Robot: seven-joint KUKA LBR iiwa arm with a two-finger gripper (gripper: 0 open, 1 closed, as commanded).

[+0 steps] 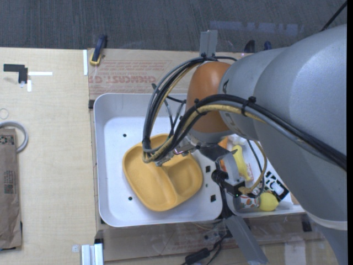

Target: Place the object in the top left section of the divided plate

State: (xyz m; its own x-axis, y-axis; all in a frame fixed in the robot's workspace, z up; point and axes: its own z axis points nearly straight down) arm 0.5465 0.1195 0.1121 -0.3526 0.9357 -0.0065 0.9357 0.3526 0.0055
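A yellow divided plate (160, 180) lies in the left white bin (110, 148), tilted toward the bin's front. The grey arm with its orange band (207, 95) reaches in from the right and hangs over the plate's upper right part. Black and yellow cables (157, 131) drape from the wrist down to the plate's top section. The gripper (171, 154) sits low over that section, mostly hidden by the cables and the wrist. I see no object between its fingers.
The right bin (259, 206) holds several small items, among them a yellow round thing (268, 201) and a yellow-and-orange packet (237, 162). A brown paper bag (8, 186) lies on the bench at far left. A blue-and-yellow clamp (99, 48) stands behind the bins.
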